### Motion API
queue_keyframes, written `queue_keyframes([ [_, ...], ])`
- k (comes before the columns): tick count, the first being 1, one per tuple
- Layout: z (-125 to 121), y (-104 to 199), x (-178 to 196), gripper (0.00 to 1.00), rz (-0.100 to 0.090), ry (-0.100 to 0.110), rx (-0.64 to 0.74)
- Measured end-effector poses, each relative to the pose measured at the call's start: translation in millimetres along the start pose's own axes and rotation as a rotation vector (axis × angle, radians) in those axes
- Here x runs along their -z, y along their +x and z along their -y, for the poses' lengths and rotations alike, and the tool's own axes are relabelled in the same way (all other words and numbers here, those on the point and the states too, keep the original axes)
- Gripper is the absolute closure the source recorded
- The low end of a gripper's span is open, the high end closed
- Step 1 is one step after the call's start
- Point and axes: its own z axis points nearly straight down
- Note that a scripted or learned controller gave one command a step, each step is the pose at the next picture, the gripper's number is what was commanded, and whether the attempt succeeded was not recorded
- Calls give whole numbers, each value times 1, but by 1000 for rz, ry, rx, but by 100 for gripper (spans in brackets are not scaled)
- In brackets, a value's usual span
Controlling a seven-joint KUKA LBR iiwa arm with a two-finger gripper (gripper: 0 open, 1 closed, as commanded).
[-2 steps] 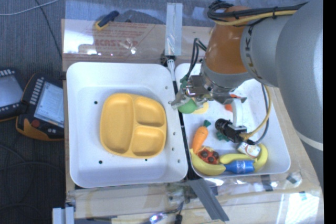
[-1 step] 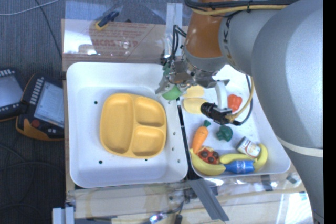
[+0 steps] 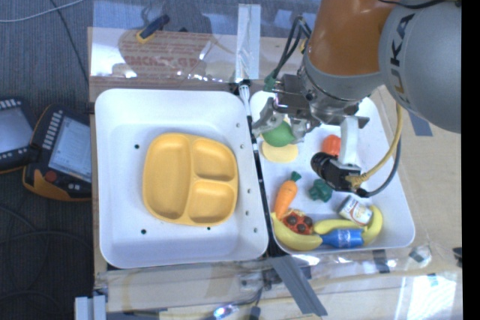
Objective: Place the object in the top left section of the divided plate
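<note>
**Over the right bin, gripper at a green fruit**

Over the right-hand shallow white bin [image 3: 397, 225] my gripper [image 3: 279, 130] hangs low near that bin's upper left corner. Its metal fingers [image 3: 264, 119] sit around a small round green toy fruit [image 3: 279, 136], which shows between them, so I am grasping it. Just below the fruit lies a pale yellow flat disc [image 3: 280, 154].

Lower in the same bin lie an orange toy carrot with a green top [image 3: 285, 195], a dark green broccoli-like piece [image 3: 321, 191], a small orange-red piece [image 3: 331, 144], a yellow toy banana [image 3: 298, 237], a blue bottle lying on its side [image 3: 343, 238] and a small white jar with a label [image 3: 355, 210].

Beside it, the left white bin [image 3: 120, 124] bears the yellow divided plastic plate [image 3: 190, 178], with one long section on its left and two smaller ones on its right. All its sections are bare; the green fruit is well apart from it, across the wall between the bins.
</note>
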Motion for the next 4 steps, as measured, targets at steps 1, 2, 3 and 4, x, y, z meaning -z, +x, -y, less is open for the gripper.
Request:
queue_keyframes([
  [1,-61,-20,-23,100,1,1,102],
  [2,-80,-41,-106,100,-2,3,196],
  [3,-83,10,-141,100,-2,3,234],
  [4,-52,-18,-140,100,-2,1,231],
])
